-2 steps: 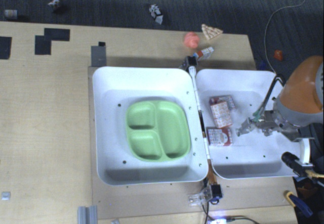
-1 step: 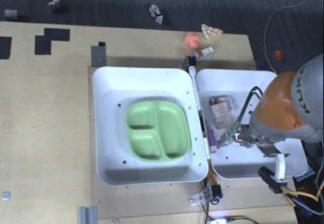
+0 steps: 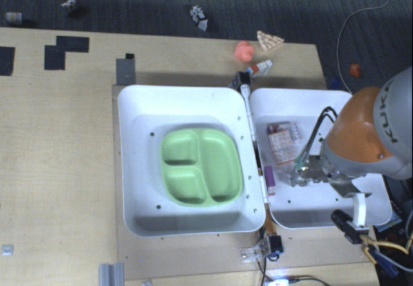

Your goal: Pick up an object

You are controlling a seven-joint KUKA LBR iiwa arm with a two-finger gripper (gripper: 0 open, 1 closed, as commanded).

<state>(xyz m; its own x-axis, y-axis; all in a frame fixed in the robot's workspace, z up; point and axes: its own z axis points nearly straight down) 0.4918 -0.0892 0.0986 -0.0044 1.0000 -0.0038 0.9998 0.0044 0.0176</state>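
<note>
Packet (image 3: 282, 141), a clear-wrapped pink and white thing, lies flat in the upper left part of the right bin (image 3: 381, 210), centre-right of the frame, likely the pick target since it's the biggest loose item there. Purple stick-like item (image 3: 269, 179) sits just below-left of it, hard against the bin's left wall, awkward to get at. Gripper (image 3: 298, 173) is down inside the same bin just below the packet, arm coming in from the right edge with the orange band over the bin's right half; can't tell its state, too small and blurred against the white floor. Nothing visibly held.

Left bin (image 3: 129, 149), frame centre, has a green divided tray (image 3: 201, 166) in it, well apart from the arm. On the bench above the bins: pink ball (image 3: 244, 51), wedge-shaped toy (image 3: 270, 40), small tube (image 3: 261, 68) near the divider's top end. Divider wall between bins is the main obstacle for anything near the left side; wrist cable (image 3: 316, 131) loops over the packet's right side
</note>
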